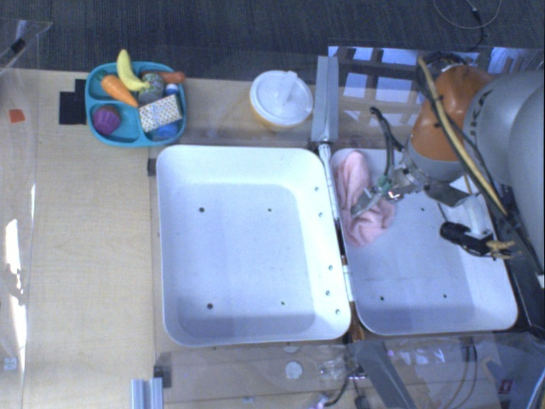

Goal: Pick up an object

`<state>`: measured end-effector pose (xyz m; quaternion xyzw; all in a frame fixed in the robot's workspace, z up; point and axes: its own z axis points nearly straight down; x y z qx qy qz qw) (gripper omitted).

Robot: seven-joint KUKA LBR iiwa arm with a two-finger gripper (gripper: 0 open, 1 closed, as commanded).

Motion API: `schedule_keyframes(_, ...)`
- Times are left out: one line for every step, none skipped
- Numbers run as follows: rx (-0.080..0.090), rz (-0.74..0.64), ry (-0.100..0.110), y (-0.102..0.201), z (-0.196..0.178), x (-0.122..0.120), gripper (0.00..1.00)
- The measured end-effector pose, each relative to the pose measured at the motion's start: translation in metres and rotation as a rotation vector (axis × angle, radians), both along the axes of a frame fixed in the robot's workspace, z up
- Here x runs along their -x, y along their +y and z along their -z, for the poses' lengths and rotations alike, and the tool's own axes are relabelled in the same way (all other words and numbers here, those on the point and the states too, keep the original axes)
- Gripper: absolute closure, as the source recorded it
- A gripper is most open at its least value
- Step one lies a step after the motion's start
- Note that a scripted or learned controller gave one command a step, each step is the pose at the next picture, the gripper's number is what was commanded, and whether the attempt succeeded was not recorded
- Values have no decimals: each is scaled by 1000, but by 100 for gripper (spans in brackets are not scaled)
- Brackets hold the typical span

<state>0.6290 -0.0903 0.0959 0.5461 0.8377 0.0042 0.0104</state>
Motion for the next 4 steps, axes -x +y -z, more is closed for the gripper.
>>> schedule_keyframes(-1, -25, -7, -3, -1, 28, 0)
schedule_keyframes(-4, -27, -9, -1, -13, 26, 100)
schedule_keyframes(-4, 49, 16, 37, -91, -40, 100)
schedule_keyframes(-6, 196, 19, 6, -103, -40, 100)
